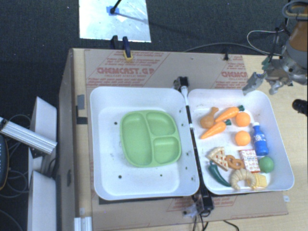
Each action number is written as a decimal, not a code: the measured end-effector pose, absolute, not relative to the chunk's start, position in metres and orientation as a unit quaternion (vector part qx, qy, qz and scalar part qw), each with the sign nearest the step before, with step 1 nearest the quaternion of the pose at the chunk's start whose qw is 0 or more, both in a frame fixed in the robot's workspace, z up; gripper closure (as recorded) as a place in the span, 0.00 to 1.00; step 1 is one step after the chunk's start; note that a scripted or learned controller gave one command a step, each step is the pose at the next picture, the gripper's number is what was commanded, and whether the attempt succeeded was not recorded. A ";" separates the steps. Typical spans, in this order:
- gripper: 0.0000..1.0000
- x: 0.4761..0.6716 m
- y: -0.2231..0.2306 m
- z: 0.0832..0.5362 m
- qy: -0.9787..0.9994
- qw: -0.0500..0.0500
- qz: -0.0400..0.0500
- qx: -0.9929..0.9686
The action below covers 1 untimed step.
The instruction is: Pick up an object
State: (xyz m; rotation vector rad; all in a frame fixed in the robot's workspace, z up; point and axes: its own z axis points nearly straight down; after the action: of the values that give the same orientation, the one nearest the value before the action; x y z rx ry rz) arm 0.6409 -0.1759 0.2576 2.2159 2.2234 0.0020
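Observation:
The right bin (275, 124) holds several toy foods: a drumstick (208, 118), two carrots (227, 113) (214, 129), two oranges (242, 119) (242, 138), a blue bottle (260, 139), a pizza slice (218, 158), a pretzel (234, 162), a red-and-white packet (249, 160), a green ball (266, 164), a croissant (242, 178) and a dark green pepper (217, 174). My gripper (263, 84) hangs above the bin's far right corner, open, with nothing between its spread fingers. It is well apart from all the food.
In the left bin (103, 129) lies a green divided plate (150, 137). A black clip (182, 83) sits where the two bins meet at the back. Cables run across the bench top behind the right bin.

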 end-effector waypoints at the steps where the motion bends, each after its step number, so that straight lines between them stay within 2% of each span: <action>1: 0.00 0.641 -0.186 0.169 0.708 0.000 0.000 0.706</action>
State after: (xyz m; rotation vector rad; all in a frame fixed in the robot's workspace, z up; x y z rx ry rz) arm 0.6413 -0.1864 0.1694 2.2191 2.2231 0.0000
